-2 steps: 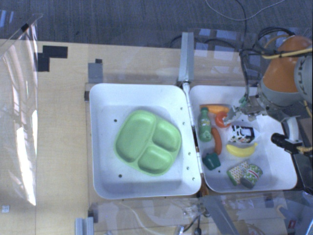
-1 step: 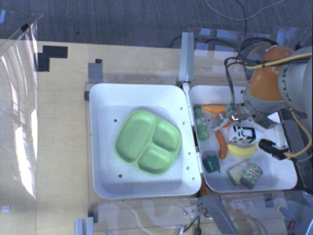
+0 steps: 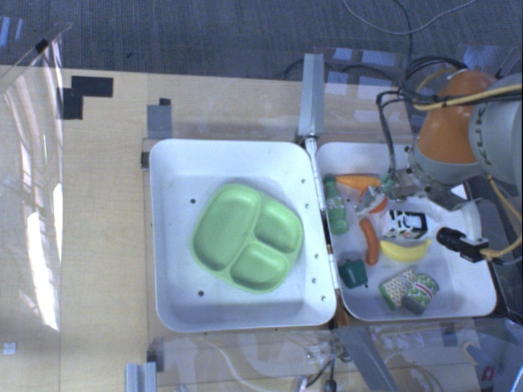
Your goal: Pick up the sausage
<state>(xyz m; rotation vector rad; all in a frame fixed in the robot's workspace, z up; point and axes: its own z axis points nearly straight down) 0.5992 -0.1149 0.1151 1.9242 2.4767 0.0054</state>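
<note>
The sausage (image 3: 370, 242) is a short reddish-orange link lying roughly upright in the picture, in the middle of the right bin (image 3: 482, 300). My gripper (image 3: 374, 201) hangs low over the bin just beyond the sausage's far end, between it and an orange carrot (image 3: 357, 181). The grey arm with its orange band (image 3: 448, 129) reaches in from the right. The gripper's tip blends with the items beneath it.
Around the sausage lie a green bottle (image 3: 333, 205), a banana (image 3: 404, 251), a black-and-white item (image 3: 407, 221), a dark green cup (image 3: 354, 273) and a patterned box (image 3: 409, 288). The left bin (image 3: 172, 292) holds a green divided plate (image 3: 248, 237).
</note>
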